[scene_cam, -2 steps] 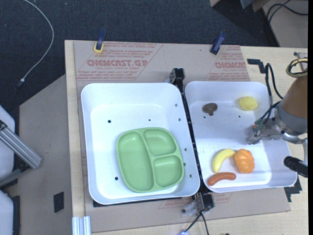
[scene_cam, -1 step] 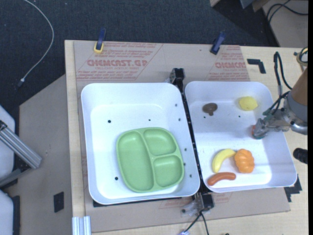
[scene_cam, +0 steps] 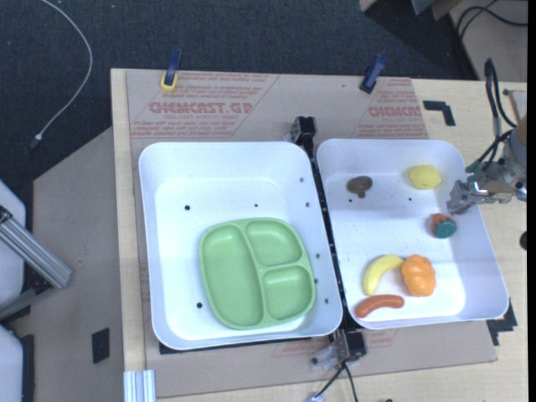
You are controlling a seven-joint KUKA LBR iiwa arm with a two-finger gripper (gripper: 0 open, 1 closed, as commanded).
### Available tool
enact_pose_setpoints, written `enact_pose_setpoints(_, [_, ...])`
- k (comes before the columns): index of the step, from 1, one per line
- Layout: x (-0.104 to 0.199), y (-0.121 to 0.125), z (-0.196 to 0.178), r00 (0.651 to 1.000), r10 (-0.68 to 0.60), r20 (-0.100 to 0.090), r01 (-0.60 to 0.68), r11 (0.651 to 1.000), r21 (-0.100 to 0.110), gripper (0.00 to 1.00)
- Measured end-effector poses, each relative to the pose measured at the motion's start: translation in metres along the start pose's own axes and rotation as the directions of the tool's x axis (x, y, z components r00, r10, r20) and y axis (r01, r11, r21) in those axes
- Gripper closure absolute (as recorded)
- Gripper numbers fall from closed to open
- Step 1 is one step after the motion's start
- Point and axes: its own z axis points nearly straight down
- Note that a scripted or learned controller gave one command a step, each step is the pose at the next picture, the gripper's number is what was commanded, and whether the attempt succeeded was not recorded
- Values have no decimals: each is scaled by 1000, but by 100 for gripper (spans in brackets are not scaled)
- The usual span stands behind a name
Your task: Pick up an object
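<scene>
Two shallow white bins are seen side by side on the table (scene_cam: pixel 134 224), which is covered with a brown printed board. In the left bin (scene_cam: pixel 167 182) a green divided plate (scene_cam: pixel 255 272) is placed, with three compartments; it lies toward the near side of this bin.

In the right bin (scene_cam: pixel 377 162) several small toy foods are spread. A brown mushroom-like piece (scene_cam: pixel 360 186) is found near the far left part of the bin, and a yellow lemon (scene_cam: pixel 425 177) is located to its right, near the far wall. A small red and teal object (scene_cam: pixel 442 225) is seen close to the right wall, about in the middle of the bin. Toward the near side, a yellow banana (scene_cam: pixel 382 272) and an orange pumpkin-like piece (scene_cam: pixel 418 275) are placed just beside each other, and a red-orange sausage (scene_cam: pixel 379 305) lies just in front of them, near the front wall.

The tool (scene_cam: pixel 466 196) is seen at the right edge of the right bin, reaching in from the right, just beside the lemon and above the red and teal object in the view. It cannot be told how far the tool is open, because its metal parts are small and blurred here. No object is seen held in it.

Two clamps, a yellow-and-blue one (scene_cam: pixel 171 72) and a blue one (scene_cam: pixel 373 74), are fixed at the far edge of the board.
</scene>
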Motion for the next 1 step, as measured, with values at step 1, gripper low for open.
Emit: enact_pose_setpoints(1, [-6, -2, -62, 1000, 1, 1, -1, 1000, -1, 100])
